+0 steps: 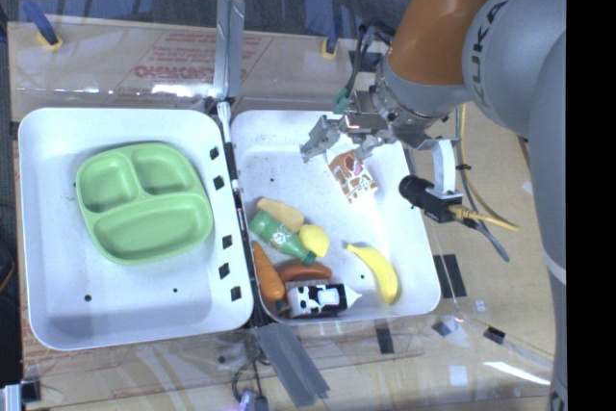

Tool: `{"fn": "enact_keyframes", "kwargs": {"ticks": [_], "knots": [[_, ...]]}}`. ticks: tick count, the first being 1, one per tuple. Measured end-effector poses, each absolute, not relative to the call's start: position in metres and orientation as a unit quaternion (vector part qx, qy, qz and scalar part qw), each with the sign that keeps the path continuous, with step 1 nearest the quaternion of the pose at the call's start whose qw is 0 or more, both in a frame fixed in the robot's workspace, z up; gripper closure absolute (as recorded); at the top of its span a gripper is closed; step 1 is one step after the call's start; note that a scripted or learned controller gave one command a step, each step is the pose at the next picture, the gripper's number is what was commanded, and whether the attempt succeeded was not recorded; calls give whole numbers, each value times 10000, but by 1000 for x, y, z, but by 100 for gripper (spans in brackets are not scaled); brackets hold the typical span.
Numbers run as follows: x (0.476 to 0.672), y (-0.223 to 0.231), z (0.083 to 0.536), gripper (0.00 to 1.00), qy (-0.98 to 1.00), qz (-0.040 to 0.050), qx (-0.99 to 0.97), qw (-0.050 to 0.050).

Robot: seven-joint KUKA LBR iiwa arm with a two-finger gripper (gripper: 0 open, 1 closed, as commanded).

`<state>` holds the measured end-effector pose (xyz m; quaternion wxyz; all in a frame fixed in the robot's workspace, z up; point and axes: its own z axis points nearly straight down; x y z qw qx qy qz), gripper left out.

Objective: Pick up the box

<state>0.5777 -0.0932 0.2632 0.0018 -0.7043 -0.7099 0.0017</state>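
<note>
We are holding our gripper [339, 144] near the right bin's [416, 236] far edge, fingers pinching the small box [351, 176] hanging below them.

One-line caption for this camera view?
Claw holds the small box above the right bin; green tray sits left.

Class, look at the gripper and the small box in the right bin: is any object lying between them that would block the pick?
Nothing visible does. The gripper sits right at the upper end of the small box in the right bin. The yellow lemon, banana, green bottle and carrot lie lower down, away from the box.
</note>
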Motion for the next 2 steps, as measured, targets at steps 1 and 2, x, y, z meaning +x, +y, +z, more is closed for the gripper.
{"fn": "enact_keyframes", "kwargs": {"ticks": [1,2], "knots": [[547,-116,91,0,-7110,9,-7031,10],[547,-116,91,0,-7110,9,-7032,10]]}}
